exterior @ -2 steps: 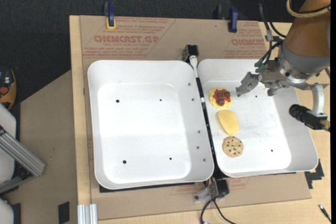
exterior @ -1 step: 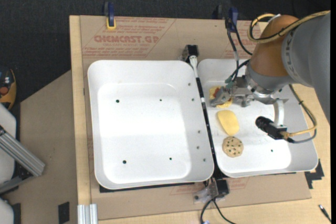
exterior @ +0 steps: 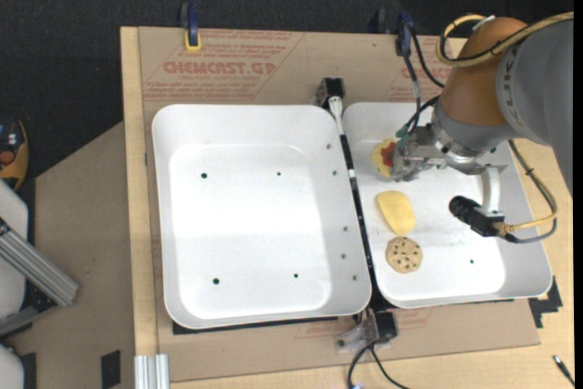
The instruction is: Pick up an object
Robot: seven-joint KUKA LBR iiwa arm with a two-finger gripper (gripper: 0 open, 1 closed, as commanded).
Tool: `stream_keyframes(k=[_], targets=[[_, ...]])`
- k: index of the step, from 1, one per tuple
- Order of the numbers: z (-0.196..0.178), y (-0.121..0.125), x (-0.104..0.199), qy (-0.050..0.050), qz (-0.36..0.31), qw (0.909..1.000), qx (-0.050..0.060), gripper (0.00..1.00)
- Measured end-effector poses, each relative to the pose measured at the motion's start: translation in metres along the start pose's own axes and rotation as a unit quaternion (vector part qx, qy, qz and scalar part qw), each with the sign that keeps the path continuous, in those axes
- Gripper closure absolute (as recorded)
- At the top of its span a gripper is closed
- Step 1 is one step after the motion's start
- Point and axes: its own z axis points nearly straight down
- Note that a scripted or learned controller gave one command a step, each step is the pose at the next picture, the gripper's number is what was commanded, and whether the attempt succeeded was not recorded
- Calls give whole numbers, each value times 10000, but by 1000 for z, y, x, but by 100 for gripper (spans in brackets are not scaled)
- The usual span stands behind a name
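Observation:
In the right bin [exterior: 510, 278] lie a pale yellow oblong piece [exterior: 396, 211], a round chocolate-chip cookie [exterior: 404, 254] below it, and a small yellow and red object [exterior: 383, 157] near the bin's upper left. My gripper [exterior: 406, 159] is down in the right bin, right beside the yellow and red object, which it partly covers. The grey arm with its orange band [exterior: 478, 73] comes in from the right above the bin.
The left bin [exterior: 182, 196] sits next to the right one, with a black clamp [exterior: 330, 92] at the top of the seam between them. A black cable part [exterior: 474, 216] and yellow cable hang over the right bin's right half.

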Motion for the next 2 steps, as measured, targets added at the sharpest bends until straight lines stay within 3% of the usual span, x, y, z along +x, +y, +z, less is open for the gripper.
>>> stream_keyframes(k=[1, 2], targets=[[1, 0, 0, 1, 1, 10000, 5, 0], [12, 54, -8, -8, -18, 10000, -7, 0]])
